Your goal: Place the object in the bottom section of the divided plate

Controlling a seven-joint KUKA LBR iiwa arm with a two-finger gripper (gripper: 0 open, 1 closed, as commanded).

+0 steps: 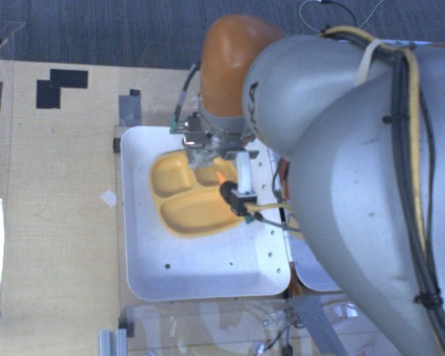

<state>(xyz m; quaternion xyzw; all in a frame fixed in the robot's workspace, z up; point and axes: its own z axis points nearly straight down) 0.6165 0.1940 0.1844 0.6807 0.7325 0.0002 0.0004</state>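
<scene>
We see a yellow divided plate (185,199) in a white bin (200,273), a grey arm (356,162) with an orange band (230,58), a pale wooden bench (52,221) with black marks (59,86), and blue-grey carpet (133,13).

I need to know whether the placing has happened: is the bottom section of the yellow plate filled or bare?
Bare, where it shows: the divided plate has plain yellow in its bottom section. The gripper hangs over the upper sections.

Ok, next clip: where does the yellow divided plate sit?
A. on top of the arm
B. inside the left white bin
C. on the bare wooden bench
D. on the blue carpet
B: the yellow divided plate lies on the floor of the left white bin, under the gripper.
</scene>
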